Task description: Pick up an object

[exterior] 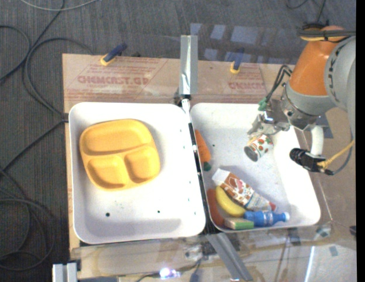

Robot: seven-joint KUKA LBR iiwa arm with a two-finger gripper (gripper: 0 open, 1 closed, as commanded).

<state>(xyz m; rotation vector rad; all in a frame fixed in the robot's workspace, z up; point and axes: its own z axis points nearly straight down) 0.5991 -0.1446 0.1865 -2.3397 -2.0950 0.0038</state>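
Note:
A small white cup (258, 147) with red and green spots hangs tilted in the right bin (229, 119), its grey open end turned down to the left. My gripper (265, 124) comes in from the right and is shut on the cup's upper end, which sits between the fingers. The arm's orange band (314, 63) and grey wrist rise above the bin's far right corner.
Along the right bin's left wall lies an orange carrot (201, 147). Its near end holds a printed pouch (244, 192), a banana (226, 203) and a blue bottle (265, 218). A yellow divided tray (119, 153) lies in the left bin (135, 216).

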